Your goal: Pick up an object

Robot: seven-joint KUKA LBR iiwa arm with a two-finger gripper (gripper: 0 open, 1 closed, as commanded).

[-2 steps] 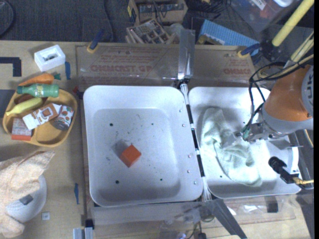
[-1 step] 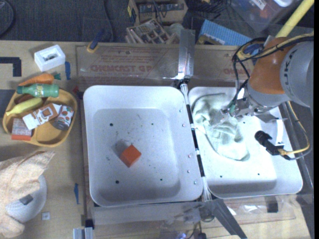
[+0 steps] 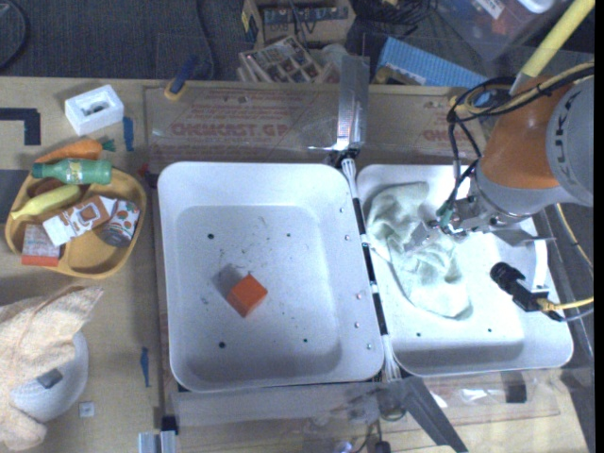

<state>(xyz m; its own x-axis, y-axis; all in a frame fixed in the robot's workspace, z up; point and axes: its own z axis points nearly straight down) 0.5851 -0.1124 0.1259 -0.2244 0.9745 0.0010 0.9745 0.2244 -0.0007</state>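
Camera view: end effector [image 3: 444, 223] on pale cloth [image 3: 425, 258]

The wooden bench [image 3: 113, 102] carries two white bins [image 3: 189, 196] side by side — to their left a yellow bowl [image 3: 94, 258] with packages, a small white box [image 3: 94, 109], and a beige cloth [image 3: 47, 333].

Crumpled pale cloth [image 3: 415, 248], matt orange block [image 3: 248, 295], smooth glossy white plastic bins [image 3: 189, 196].

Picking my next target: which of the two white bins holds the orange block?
The left bin; the orange block lies there, while the right bin holds pale cloth.
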